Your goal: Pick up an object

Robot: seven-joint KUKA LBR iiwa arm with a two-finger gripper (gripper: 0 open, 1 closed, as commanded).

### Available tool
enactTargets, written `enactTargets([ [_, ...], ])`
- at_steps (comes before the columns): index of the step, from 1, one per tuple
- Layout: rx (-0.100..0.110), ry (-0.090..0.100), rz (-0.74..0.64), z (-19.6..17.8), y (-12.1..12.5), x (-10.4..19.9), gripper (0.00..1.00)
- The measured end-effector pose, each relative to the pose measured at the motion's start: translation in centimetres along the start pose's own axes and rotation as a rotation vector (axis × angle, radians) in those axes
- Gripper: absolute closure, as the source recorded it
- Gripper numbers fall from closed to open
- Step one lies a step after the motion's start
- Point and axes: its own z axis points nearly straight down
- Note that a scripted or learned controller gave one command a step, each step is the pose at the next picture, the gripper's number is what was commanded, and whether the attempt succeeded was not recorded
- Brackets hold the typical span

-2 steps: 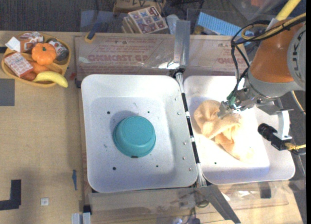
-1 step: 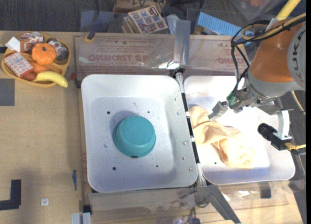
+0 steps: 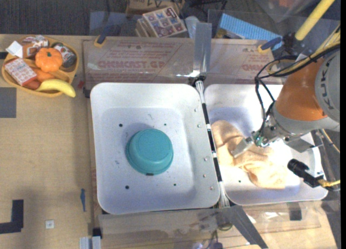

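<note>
A crumpled tan cloth [image 3: 254, 161] lies in the right bin [image 3: 238, 99], spread from its left wall toward the front. My gripper [image 3: 250, 144] is low over the cloth's middle, reaching in from the right under the orange wrist band. A teal bowl [image 3: 150, 151] sits upside down in the middle of the left bin [image 3: 108, 113]. The fingers are too small and dark against the cloth to read.
A yellow plate [image 3: 16, 78] with a banana, a small pumpkin and other play food sits on the bench at the far left. Black cables loop above the right bin. A clear shield and boxes stand behind both bins.
</note>
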Motion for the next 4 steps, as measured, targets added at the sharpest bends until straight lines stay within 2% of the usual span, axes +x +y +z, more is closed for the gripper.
enactTargets([
  [1,-0.004,-0.003,0.004,-1.0,0.0,-0.3,1.0],
  [2,-0.004,-0.003,0.004,-1.1,0.0,-0.3,0.0],
  [3,-0.003,-0.004,-0.037,-14.7,7.9,-2.1,0.0],
  [4,-0.002,-0.001,-0.081,-2.0,5.5,-1.2,0.0],
])
